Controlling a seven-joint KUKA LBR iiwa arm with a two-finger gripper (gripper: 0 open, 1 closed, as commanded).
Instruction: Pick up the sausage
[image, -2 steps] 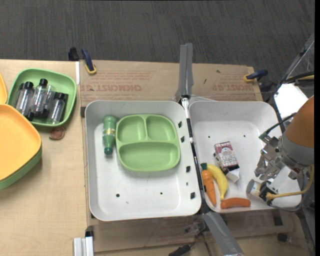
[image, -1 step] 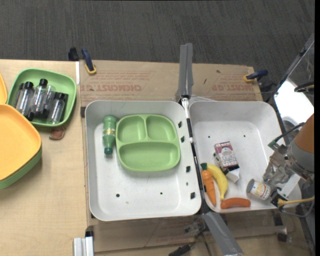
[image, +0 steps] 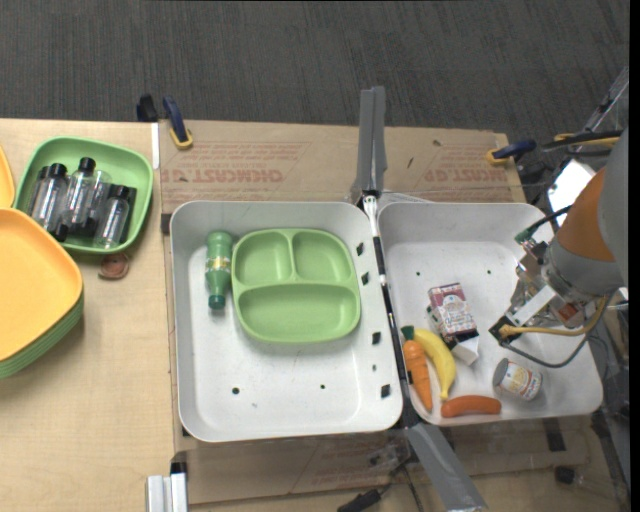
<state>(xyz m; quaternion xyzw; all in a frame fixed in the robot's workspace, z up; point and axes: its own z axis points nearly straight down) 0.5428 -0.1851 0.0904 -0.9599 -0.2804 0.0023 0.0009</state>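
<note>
The sausage (image: 470, 405) is a short orange-red link lying flat near the front wall of the right bin (image: 480, 230). It lies just right of a carrot (image: 418, 376) and a banana (image: 438, 358). My gripper (image: 527, 296) hangs over the right side of that bin, up and to the right of the sausage and well apart from it. A small can (image: 517, 380) lies on its side between the gripper and the sausage.
A red-and-white carton (image: 452, 310) lies mid-bin beside the banana. The left bin (image: 200, 400) holds a green divided plate (image: 296, 284) and a green bottle (image: 217, 268). On the bench at left sit a green tray of bottles (image: 84, 195) and stacked orange plates (image: 30, 295).
</note>
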